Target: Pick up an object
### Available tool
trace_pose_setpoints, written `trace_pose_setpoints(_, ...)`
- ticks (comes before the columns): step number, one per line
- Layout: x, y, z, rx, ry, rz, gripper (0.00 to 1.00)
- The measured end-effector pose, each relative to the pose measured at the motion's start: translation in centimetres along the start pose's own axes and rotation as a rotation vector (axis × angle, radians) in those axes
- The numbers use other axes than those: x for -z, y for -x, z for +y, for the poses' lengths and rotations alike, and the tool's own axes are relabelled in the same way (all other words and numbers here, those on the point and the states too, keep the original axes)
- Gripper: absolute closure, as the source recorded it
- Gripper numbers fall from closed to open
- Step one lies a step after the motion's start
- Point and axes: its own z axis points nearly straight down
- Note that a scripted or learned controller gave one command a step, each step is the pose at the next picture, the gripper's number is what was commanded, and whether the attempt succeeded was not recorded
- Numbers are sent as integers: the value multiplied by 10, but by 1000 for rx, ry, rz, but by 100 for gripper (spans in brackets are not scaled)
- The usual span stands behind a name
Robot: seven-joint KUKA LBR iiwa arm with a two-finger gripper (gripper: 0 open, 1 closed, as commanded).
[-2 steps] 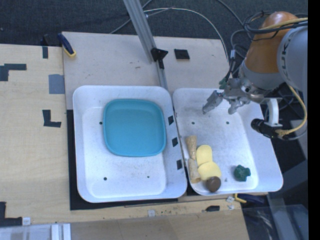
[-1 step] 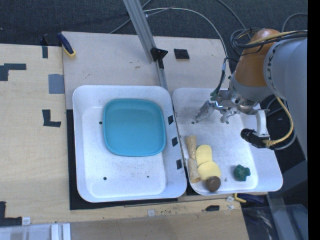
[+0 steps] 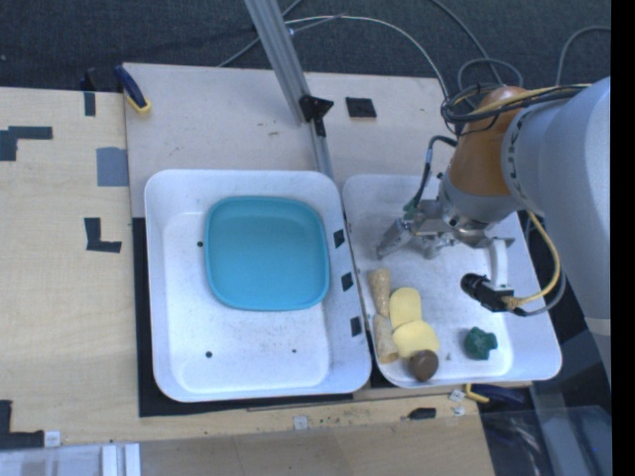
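Over the right bin, your tool is up in the air and has not picked anything yet.

You can see the tool [image 3: 402, 238] hanging over the far-left part of the right bin [image 3: 531, 365], with its fingers spread wide and nothing between them. The things to pick sit nearer: a yellow block [image 3: 405, 308], a tan stick [image 3: 381, 310] along the left wall, a brown ball [image 3: 424, 365] and a small green thing [image 3: 480, 342]. The left bin [image 3: 179, 355] has a blue plate [image 3: 266, 253] in it. I think you next need to move the tool nearer, over the yellow block, go down, then squeeze.
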Motion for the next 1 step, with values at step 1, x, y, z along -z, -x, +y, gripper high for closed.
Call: trace_pose_setpoints(1, 13, 0, 1, 1, 5, -1, 100)
